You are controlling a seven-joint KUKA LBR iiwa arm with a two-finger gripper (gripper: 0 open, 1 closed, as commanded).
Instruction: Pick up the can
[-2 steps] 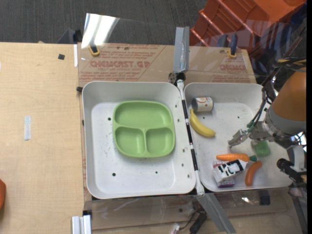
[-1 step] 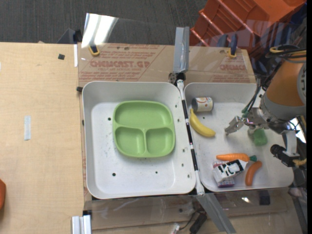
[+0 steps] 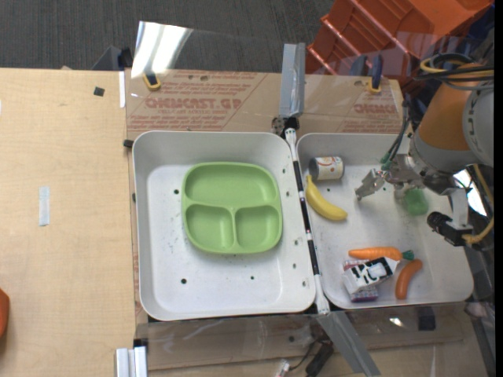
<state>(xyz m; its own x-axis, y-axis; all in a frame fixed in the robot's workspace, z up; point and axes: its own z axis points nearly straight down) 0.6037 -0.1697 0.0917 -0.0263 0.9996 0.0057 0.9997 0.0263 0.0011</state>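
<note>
Carton point(image 3: 366, 277) and carrots sit well below the can point(image 3: 326, 167), which lies on its side in the right bin's point(image 3: 452, 289) top-left corner, long axis left-right; the claw point(image 3: 376, 181) hovers right of the can, fingers apart, holding nothing

arm point(image 3: 464, 124) cut off at right edge. green object point(image 3: 416, 203) partly hidden behind end effector point(image 3: 383, 181), too blurry to identify. small box point(image 3: 365, 277) label unreadable. orange thing point(image 3: 3, 312) clipped at left edge. can point(image 3: 326, 167) print too small to read.
</note>
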